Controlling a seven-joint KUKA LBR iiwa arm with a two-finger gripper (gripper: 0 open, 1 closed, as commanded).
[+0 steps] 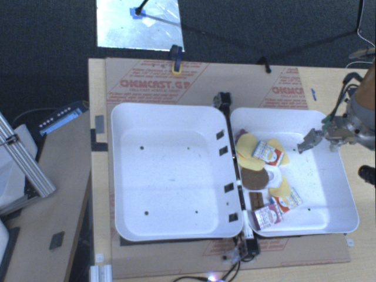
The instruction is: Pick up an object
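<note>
The right bin (320,184) holds a cluster of small objects along its left side. A yellow piece (247,143) lies at the top with a red-and-white packet (268,152) beside it. Below them sit a brown disc (254,178) and a small white cup (275,175). Further down are another yellow piece (284,187), a packet (290,200) and a larger red-and-white packet (268,217) by the front wall. My gripper (309,141) hovers over the bin's upper right part, to the right of the cluster and apart from it, with nothing seen in it.
The left bin (120,157) stands next to the right one, joined by a black divider strip (232,157). Both rest on cardboard (153,78). A shiny metal sheet (138,16) lies at the back, and a yellow clamp (176,63) sits behind the bins.
</note>
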